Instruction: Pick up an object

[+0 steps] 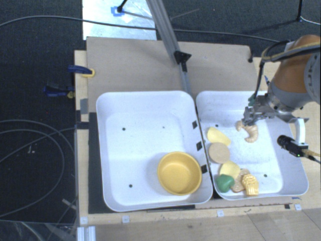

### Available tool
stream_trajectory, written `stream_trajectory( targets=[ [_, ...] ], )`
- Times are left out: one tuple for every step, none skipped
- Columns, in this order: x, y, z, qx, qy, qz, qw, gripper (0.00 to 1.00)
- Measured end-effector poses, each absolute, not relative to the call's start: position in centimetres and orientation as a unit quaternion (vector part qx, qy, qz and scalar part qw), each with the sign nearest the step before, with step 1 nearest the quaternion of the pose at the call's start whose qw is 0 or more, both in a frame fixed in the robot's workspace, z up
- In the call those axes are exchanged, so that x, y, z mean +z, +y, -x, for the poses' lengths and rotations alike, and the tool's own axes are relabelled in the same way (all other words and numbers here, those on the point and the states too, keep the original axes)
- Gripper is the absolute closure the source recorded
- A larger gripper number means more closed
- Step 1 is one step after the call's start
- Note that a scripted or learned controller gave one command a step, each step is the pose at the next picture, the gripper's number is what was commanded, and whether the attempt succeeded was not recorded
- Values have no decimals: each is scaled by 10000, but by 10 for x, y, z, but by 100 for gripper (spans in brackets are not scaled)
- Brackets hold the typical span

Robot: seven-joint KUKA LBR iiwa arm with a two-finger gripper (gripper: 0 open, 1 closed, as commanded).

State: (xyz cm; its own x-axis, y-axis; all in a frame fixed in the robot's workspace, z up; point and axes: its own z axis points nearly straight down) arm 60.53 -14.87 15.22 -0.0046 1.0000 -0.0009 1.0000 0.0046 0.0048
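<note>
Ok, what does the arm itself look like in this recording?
The grey arm with an orange band above the wrist has rounded, bulky casing. A dark cable loops over it. Below sits a small metal two-finger gripper, with a black cylindrical attachment and a white bracket beside it.

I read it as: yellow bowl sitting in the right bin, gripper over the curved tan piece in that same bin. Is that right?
Not quite. The camera view shows the round yellow bowl in the left white bin, near its front right corner, not the right one. The rest holds: the gripper is over the curved tan croissant-shaped piece in the right white bin.
</note>
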Motion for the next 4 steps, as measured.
stream_trajectory(
  targets=[
    [213,-152,-599,20,7087,-7055,35,100],
    [229,-152,-600,11,7088,-7054,17,100],
    [234,-103,-616,18,7108,-7034,11,100],
    [230,-41,-616,11,7111,-7031,-4,100]
  ],
)
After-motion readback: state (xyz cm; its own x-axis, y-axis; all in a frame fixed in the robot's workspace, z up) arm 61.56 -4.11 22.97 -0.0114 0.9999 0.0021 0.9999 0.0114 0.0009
